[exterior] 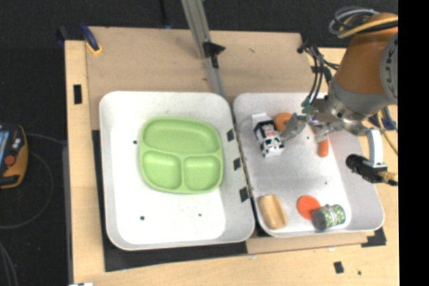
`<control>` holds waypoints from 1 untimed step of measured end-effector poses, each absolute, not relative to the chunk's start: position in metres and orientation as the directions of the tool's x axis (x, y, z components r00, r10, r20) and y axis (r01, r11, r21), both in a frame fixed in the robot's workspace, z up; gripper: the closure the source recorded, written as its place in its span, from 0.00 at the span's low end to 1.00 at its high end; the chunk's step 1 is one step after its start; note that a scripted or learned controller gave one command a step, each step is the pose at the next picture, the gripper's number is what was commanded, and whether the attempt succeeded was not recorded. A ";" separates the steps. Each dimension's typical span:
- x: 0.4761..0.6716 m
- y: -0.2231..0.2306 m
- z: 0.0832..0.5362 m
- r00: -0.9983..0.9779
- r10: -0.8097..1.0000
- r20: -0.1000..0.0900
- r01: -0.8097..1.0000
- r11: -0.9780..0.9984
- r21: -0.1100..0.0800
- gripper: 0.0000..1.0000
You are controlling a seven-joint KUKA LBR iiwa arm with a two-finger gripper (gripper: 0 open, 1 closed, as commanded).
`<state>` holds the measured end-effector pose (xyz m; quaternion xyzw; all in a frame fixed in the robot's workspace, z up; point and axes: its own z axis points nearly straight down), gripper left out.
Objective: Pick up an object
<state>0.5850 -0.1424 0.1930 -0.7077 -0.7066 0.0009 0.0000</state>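
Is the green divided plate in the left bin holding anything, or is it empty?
Empty. The green divided plate lies flat in the left bin, and all three compartments show bare green.

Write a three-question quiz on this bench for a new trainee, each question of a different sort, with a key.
1. True or false: the green divided plate lies in the left bin.
2. Multiple choice: which thing lies nearest the tool? A) the tan bread-like piece B) the black-and-white toy C) the green can
3. Fill in: the orange disc lies in the ____ bin, touching the green can.

Key
1. True.
2. B; the toy lies just beside the tool near the right bin's far left part, while the other two lie along its near edge.
3. Right.
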 end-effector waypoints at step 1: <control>0.575 -0.146 0.135 0.001 1.000 -0.001 1.000 -0.001 -0.005 0.00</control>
